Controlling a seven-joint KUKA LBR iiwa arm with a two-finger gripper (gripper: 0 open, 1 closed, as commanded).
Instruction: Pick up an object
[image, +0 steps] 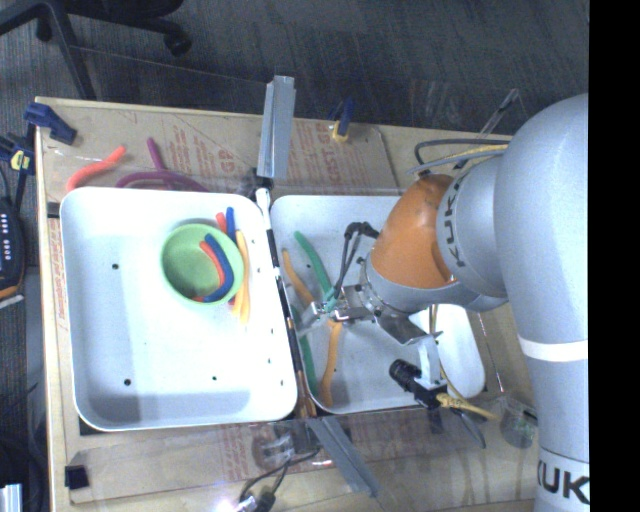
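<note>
The left bin (150, 380) holds a green bowl (200, 262) with colored sticks; right of it, the gripper (330, 308), grip state unclear, is among green and orange sticks (312, 262).

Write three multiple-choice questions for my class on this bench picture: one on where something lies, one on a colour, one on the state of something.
1. Where does the green bowl lie?
A. in the left bin
B. in the right bin
C. on the floor

2. What colour is the band above the arm's wrist?
A. blue
B. orange
C. black

3. How does the gripper stand?
A. parked over the left bin
B. lifted beyond the bench
C. low over the right bin, among the sticks

Answers: 1 A, the green bowl sits inside the left bin. 2 B, the band is orange. 3 C, the gripper is down in the right bin by the orange and green sticks.
</note>
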